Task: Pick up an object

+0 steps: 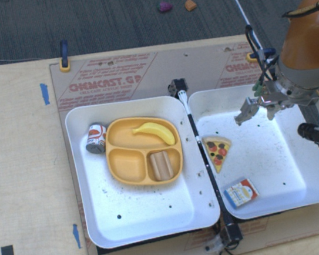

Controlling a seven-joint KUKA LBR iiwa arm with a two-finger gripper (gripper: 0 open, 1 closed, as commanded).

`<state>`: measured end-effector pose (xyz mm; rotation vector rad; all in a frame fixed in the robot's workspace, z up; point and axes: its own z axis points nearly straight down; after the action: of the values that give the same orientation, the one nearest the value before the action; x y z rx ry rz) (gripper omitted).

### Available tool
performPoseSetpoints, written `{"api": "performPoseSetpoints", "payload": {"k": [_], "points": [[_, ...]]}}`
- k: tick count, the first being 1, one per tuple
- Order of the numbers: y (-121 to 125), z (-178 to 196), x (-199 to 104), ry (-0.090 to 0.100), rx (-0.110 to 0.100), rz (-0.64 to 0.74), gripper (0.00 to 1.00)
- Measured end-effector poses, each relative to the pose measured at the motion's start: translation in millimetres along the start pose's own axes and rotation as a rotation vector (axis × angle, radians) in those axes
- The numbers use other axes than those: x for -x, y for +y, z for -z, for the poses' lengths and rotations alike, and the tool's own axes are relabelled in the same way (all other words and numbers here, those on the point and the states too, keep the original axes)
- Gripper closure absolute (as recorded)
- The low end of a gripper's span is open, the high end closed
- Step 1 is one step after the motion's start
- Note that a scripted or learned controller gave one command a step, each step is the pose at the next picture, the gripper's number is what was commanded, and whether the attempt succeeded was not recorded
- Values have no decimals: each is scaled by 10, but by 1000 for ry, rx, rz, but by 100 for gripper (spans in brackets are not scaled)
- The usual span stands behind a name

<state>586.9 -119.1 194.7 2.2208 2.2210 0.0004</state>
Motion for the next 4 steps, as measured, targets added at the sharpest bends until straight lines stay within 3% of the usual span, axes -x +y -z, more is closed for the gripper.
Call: {"api": "performPoseSetpoints", "payload": {"k": [1,2,3,4], "points": [[-495,-1000,85,0,2,0,0],[-999,-1056,-145,-6,16,-1,0],[-982,-941,-99,-17,26,-5,100],[-984,-942,-99,-16,25,-5,0]]}}
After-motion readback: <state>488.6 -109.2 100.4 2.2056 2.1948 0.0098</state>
